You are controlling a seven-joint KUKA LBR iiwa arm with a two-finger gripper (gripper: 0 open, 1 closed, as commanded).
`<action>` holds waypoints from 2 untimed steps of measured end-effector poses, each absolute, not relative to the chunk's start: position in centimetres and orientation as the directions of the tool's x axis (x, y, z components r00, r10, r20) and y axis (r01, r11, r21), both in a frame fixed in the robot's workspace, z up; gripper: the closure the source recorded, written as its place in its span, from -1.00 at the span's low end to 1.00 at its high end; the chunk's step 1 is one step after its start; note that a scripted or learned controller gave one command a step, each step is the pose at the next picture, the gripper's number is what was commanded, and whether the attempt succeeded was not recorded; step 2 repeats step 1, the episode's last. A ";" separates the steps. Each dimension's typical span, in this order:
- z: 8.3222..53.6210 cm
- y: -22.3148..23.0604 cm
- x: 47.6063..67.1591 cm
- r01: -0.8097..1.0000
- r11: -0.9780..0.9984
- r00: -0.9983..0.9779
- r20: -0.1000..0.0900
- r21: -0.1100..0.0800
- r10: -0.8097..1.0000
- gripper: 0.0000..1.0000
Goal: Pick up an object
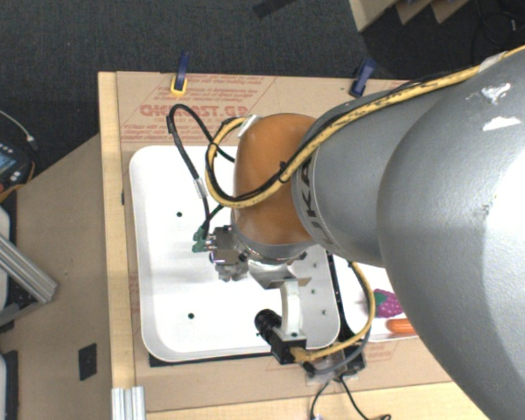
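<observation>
My gripper [220,257] hangs low over the middle of the left white bin [166,269], under the orange band of the arm. A small green thing [199,240] shows just at the gripper's left edge, close to the bin floor. Whether it is touched or held cannot be made out, since the wrist hides that spot. In the right bin, a purple thing [386,304] and an orange thing [401,325] peek out from under the arm.
The big grey arm covers most of the right bin and the right of the bench. The brown bench board [114,234] frames the bins, with two blue clamps [181,66] on its far edge. A bare white floor lies left of and in front of the gripper.
</observation>
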State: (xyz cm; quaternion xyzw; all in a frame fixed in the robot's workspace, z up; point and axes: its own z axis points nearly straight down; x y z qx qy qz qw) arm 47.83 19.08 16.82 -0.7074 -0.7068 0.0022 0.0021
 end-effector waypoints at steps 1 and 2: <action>18.1 22.6 52.9 1.000 0.002 -0.002 0.001 0.003 1.000 1.00; 18.1 22.6 52.9 1.000 0.002 -0.002 0.001 0.003 1.000 1.00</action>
